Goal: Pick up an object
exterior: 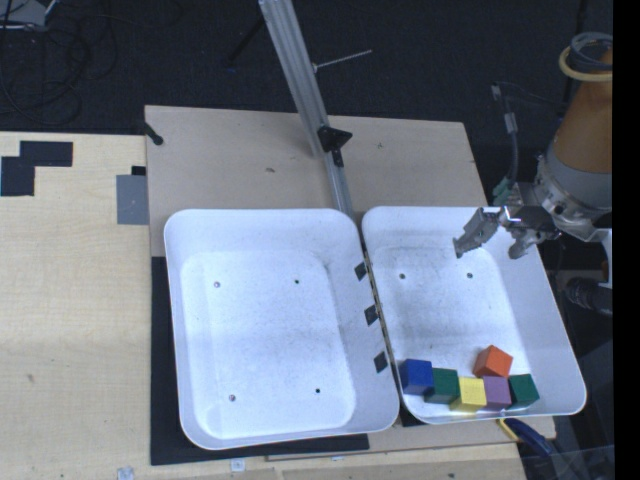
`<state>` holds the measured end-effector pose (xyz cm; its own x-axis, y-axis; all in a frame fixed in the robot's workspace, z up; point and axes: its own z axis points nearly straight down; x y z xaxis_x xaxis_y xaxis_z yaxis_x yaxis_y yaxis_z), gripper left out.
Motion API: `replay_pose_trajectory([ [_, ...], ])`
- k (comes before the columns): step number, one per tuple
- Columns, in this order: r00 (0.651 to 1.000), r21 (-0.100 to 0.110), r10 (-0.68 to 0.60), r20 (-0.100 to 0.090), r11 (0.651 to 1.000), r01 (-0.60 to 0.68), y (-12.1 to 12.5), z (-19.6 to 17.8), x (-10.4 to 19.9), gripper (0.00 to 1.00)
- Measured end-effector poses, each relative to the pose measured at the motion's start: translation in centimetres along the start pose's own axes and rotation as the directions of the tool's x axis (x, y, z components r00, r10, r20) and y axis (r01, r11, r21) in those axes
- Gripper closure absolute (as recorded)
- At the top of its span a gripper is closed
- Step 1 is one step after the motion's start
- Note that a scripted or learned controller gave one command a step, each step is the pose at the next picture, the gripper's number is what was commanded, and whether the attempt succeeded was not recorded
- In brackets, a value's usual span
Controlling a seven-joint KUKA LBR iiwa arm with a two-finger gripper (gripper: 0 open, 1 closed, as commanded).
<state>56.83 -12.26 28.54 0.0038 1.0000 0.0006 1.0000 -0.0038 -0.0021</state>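
While the gripper [497, 232] hangs over the right bin [440, 298], its fingers stand spread, gripping nothing.
Six coloured blocks [470, 378] cluster at that bin's near edge.

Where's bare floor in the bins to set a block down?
The left bin has bare floor from wall to wall. In the right bin, the floor from the far wall to the middle is bare, under the gripper. Its near edge is crowded: blue, green, yellow, purple, orange blocks.
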Motion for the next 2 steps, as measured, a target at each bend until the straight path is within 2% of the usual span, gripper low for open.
replay_pose_trajectory([
  [1, 1.0, 0.01, -0.005, -0.002, 1.0, 0.005, -0.7, 17.3, 2.1, 0.0],
  [2, 1.0, -0.002, -0.004, 0.001, 1.0, 0.004, 5.3, 19.5, 1.7, 0.0],
])
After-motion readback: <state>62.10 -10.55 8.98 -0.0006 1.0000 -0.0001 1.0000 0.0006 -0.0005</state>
